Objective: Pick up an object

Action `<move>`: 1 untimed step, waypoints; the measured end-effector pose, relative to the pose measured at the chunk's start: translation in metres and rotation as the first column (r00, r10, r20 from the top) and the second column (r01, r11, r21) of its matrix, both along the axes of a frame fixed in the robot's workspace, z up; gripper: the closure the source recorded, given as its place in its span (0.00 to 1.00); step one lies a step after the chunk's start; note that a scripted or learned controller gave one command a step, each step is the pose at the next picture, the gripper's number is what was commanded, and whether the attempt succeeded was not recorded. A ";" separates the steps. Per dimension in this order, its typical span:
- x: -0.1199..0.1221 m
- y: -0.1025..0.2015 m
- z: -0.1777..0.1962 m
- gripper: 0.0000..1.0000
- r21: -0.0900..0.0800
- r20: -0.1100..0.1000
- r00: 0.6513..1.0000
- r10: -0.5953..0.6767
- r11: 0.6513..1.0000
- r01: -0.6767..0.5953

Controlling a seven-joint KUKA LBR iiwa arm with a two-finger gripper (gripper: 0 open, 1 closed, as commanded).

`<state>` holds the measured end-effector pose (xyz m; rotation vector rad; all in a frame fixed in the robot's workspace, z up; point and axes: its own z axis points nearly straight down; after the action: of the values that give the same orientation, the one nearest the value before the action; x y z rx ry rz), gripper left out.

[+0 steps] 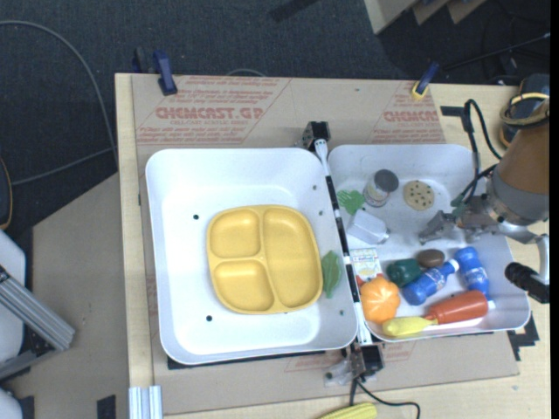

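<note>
Resting on dark carpet, cardboard-topped bench (218,112) with two bins; fingers' (434,229) state unclear.

The arm (524,168) is reaching in from the right edge of the view, its orange band sitting just above the grey wrist. The wrist is angling down and leftward, carrying the pincer (434,227) low. The pincer's two slim grey fingers (428,232) are pointing left and slightly downward, spreading a little apart at the tips, and nothing is showing between them. A dark cable is looping up beside the wrist.
</note>
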<state>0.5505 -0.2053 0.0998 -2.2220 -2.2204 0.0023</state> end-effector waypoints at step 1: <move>0.068 0.021 -0.015 0.00 0.000 0.003 1.000 0.002 1.000 -0.002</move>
<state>0.6180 -0.1844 0.0848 -2.2212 -2.2244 -0.0013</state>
